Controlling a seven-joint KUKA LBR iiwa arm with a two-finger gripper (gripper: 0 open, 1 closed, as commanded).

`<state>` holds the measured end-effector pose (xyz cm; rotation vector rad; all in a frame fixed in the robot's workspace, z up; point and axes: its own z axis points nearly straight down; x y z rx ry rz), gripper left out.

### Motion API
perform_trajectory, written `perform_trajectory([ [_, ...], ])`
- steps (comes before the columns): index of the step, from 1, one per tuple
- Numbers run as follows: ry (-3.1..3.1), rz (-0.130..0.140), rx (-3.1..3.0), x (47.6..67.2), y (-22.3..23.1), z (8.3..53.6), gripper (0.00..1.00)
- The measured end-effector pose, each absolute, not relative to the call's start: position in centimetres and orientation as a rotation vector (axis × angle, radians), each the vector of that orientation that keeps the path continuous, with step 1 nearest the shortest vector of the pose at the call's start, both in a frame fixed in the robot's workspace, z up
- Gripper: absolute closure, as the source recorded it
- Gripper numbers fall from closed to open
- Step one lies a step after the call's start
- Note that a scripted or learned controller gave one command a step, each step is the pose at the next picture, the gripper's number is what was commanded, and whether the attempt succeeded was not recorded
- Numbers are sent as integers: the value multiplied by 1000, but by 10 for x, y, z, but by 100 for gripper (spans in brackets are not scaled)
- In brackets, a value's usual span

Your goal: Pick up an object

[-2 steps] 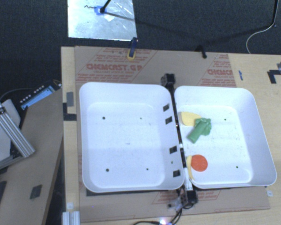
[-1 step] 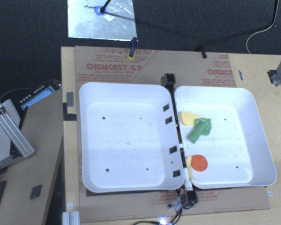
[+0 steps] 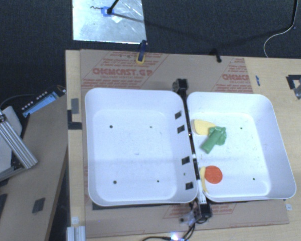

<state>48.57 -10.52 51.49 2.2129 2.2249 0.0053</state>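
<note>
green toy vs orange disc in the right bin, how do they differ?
The green toy is long and lies at a slant; the orange disc is round and flat. The green toy sits farther up the bin, touching a yellow piece; the orange disc lies nearer the lower edge. Both lie in the right bin, close to the divider side.

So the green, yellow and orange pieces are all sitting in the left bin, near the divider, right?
Not quite. The camera view shows the green piece, yellow piece and orange piece in the right bin, near the divider.
</note>
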Motion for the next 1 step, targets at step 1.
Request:
perform_trajectory([
  [1,2225,5,2212,487,-87,536,100],
])
